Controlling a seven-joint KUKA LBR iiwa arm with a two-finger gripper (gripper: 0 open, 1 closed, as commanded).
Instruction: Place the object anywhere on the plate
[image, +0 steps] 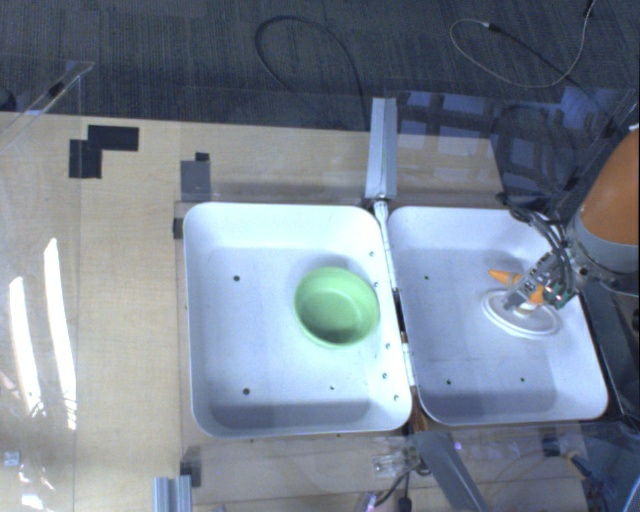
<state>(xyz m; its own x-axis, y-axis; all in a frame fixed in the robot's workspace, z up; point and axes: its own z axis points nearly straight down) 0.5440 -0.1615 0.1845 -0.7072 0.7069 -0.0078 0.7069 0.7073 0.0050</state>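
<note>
A slim orange object (499, 275) lies across the tip of my gripper (530, 288) in the right bin, with orange showing on both sides of the fingers. The gripper is shut on it. Right under it sits a pale, shallow oval plate (520, 318) on the bin floor, so the object hangs over the plate's upper edge. The arm comes in from the right, its orange band (612, 200) above the wrist. The gripper hides the middle of the object.
A green bowl (337, 304) sits in the left bin (230, 330), close to the divider. The right bin (450, 370) has bare white floor to the left of and below the plate. A metal rail (381, 150) stands behind the bins.
</note>
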